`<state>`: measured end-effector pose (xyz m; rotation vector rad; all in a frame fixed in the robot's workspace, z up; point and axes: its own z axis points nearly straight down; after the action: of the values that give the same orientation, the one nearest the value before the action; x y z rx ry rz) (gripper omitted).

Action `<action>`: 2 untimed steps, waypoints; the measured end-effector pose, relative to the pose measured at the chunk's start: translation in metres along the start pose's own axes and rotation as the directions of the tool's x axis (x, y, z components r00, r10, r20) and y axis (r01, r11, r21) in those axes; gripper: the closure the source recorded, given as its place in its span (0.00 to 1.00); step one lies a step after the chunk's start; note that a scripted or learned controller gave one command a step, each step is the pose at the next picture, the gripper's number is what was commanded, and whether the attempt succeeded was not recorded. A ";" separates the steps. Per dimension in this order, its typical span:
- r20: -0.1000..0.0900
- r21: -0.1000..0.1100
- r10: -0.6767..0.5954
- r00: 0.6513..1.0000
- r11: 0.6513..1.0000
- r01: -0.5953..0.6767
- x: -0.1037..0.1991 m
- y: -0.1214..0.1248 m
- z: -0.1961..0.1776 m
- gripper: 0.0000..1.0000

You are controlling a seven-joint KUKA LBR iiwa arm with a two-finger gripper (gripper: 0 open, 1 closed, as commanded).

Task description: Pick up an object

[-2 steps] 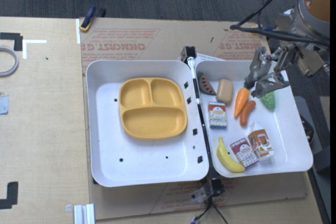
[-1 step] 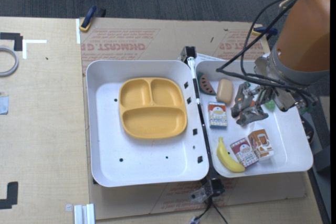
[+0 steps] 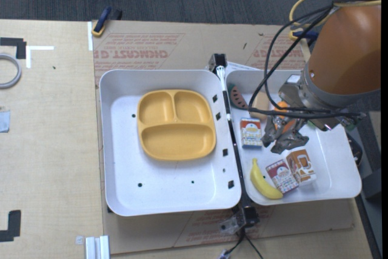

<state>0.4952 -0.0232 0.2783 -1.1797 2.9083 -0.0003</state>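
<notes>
My orange wrist dome point(image 3: 354, 48) looms; my gripper point(image 3: 285, 136), grip unreadable, hangs above one curved banana point(image 3: 264, 181), beside three glossy cartons point(image 3: 251, 132).

colours on the bench

the divided plate point(image 3: 176, 124) is mustard yellow in the white left bin point(image 3: 115, 148). in the white right bin point(image 3: 339, 176) lie a yellow banana point(image 3: 262, 182), a red-and-white carton point(image 3: 250, 132), another red-and-white packet point(image 3: 282, 176) and an orange-brown one point(image 3: 301, 165). the arm's band point(image 3: 351, 51) is orange, the cardboard point(image 3: 139, 48) tan with red print.
</notes>
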 end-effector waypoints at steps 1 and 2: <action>0.002 0.002 -0.318 0.948 0.948 0.318 0.013 -0.011 -0.020 1.00; 0.002 0.003 -0.301 0.954 0.954 0.301 0.033 -0.012 -0.139 1.00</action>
<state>0.4793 -0.0552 0.4169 -1.6068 2.6918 -0.0034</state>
